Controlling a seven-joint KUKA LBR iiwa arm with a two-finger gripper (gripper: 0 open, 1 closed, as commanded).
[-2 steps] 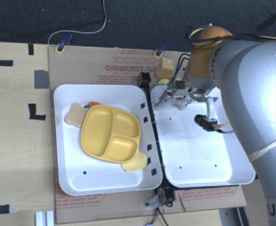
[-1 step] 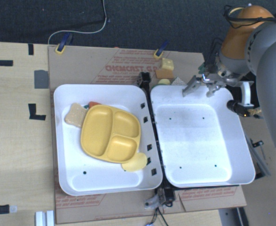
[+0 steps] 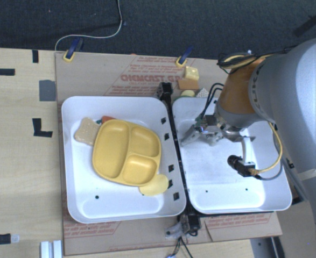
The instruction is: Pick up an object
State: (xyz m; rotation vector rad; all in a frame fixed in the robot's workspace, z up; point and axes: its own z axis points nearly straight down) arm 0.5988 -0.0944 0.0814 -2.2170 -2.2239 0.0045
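A yellow divided plate [image 3: 126, 152] lies in the left bin [image 3: 77, 198]. A tan bread-like slice [image 3: 85, 131] sits at the plate's upper left, with a small red thing [image 3: 108, 119] peeking out behind the plate. A pale yellow piece [image 3: 155, 185] rests against the plate's lower right edge. My gripper [image 3: 201, 135] hangs low over the upper left part of the right bin [image 3: 238, 198], close to the divider between the bins. I see nothing held in it. The arm's grey and orange wrist [image 3: 238, 95] covers the right bin's upper right.
Behind the bins, on the cardboard, lie a tan block [image 3: 188, 83], a small yellow piece [image 3: 191, 71] and a pale green ball [image 3: 187, 94]. Blue clamps [image 3: 71, 50] hold the cardboard's far edge. A black cable plug [image 3: 241, 165] hangs over the right bin.
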